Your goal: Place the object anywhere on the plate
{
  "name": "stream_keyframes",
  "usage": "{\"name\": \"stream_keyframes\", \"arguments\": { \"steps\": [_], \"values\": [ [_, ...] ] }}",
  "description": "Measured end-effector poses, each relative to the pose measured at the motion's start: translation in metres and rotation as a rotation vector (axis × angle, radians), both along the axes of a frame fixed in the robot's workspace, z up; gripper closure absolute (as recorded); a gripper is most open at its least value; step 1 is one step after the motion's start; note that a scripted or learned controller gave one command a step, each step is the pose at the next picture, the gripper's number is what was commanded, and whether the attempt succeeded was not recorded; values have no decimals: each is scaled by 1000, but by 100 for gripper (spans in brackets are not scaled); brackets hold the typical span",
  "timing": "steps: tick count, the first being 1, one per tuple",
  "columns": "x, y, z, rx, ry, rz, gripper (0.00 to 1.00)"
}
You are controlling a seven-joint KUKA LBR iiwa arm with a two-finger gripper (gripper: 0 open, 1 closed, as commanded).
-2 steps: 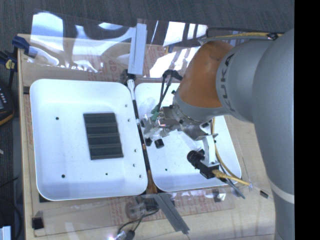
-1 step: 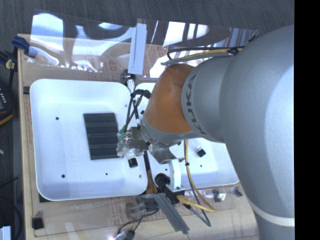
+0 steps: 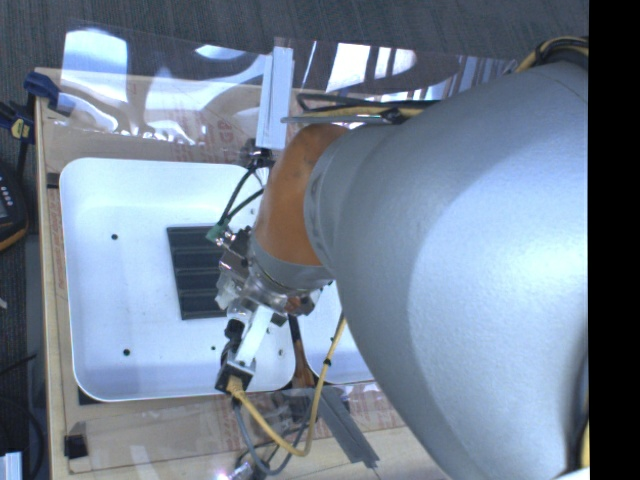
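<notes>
Tool [image 3: 240, 288] low over left bin [image 3: 110, 298], at right edge of dark ribbed slab [image 3: 195, 268]. Tool state, spread or pressed together: cannot tell (wrist body blocks view from where I stand). Dark ribbed slab: rectangular, flat on white bin floor, right of centre, right edge tucked beneath tool. Arm [image 3: 450, 268]: grey, enters from right, covers right half of scene; orange band [image 3: 285, 198] just above wrist. Tabletop [image 3: 130, 443]: pale wood border around bin. Clear plastic sheet [image 3: 150, 98] along far side.
</notes>
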State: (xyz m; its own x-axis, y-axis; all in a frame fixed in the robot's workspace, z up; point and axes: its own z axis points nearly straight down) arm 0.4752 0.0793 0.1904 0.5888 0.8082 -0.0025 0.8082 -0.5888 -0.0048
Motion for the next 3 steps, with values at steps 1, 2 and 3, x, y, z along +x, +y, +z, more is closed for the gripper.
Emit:
{"name": "stream_keyframes", "arguments": {
  "steps": [1,2,3],
  "values": [
    [-1,53,-55,2,3,486,100],
    [52,26,-85,0,1,298,100],
    [46,34,-73,0,1,111,100]
  ]
}}
